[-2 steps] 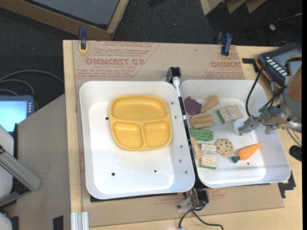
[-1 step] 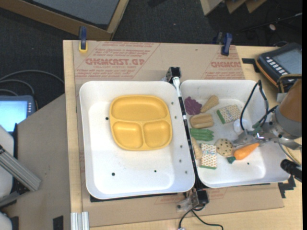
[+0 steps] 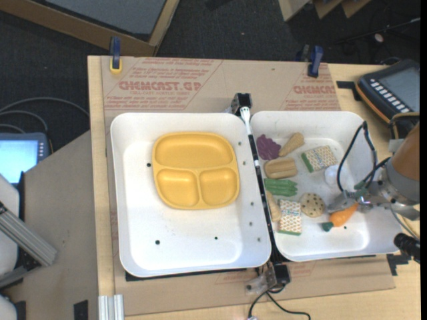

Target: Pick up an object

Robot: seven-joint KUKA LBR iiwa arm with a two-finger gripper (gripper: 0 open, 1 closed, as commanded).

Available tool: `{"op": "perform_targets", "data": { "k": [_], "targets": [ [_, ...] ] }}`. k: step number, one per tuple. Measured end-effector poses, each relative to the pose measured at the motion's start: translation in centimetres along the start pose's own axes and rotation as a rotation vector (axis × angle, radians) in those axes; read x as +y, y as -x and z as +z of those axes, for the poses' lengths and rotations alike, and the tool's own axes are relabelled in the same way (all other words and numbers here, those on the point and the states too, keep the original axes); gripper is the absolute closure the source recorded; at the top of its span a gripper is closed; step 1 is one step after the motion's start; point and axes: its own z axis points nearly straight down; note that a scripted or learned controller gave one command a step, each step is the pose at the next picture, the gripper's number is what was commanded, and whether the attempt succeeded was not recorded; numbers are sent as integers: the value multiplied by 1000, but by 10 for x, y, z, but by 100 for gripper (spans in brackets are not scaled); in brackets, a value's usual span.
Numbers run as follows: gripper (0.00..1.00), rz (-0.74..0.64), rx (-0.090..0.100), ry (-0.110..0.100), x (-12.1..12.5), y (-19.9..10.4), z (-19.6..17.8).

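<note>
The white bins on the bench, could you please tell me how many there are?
2: the left bin holds a yellow divided plate; the right bin beside it holds the toy food pieces.

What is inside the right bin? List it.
The right bin holds toy food: purple grapes, a bread roll, green beans, a cookie, crackers, and a carrot by the gripper. The arm covers the bin's right side.
</note>
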Motion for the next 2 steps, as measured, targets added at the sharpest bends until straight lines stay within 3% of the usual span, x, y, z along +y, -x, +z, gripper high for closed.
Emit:
{"op": "perform_targets", "data": {
  "k": [1, 2],
  "targets": [
    [100, 3, -8, 3, 0, 3, -10],
    [100, -1, -11, 8, 43, -65, 1]
  ]
}}
